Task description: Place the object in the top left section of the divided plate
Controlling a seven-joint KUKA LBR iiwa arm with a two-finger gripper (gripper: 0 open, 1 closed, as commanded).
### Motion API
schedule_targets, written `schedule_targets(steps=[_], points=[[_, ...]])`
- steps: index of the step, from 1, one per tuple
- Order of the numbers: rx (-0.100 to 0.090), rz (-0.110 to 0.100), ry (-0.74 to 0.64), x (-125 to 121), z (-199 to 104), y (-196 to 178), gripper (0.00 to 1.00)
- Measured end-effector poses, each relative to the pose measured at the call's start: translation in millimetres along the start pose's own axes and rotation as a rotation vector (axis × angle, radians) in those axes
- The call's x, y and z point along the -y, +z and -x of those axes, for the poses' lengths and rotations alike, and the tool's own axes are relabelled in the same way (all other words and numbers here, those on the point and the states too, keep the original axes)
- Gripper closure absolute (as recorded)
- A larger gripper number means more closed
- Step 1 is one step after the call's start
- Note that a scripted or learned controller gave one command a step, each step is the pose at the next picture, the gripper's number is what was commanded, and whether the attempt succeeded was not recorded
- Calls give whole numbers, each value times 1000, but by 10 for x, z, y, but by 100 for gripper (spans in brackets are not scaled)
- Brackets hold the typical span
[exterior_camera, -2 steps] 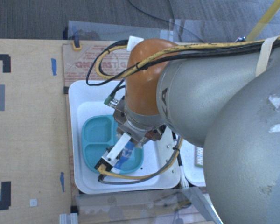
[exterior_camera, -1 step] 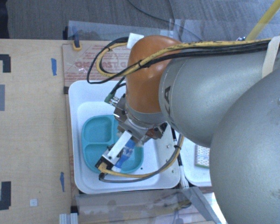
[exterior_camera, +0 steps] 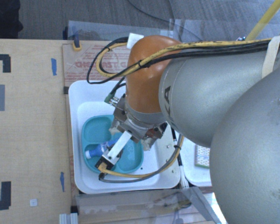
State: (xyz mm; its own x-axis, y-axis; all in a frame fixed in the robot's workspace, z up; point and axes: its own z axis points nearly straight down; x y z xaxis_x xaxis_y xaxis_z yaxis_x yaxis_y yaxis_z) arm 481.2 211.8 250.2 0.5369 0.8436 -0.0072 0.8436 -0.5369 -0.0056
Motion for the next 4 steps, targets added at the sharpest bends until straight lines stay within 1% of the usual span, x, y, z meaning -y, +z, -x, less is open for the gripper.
schedule_targets(steps=[1, 2, 3, 4], points=[[-6, 7, -115, -540, 359, -98, 0], [-4, 7, -116, -542, 358, -189, 100], [-7, 6, -124, -132, 258, -370, 100], [-3, 1, -113, -300, 517, -268, 100]])
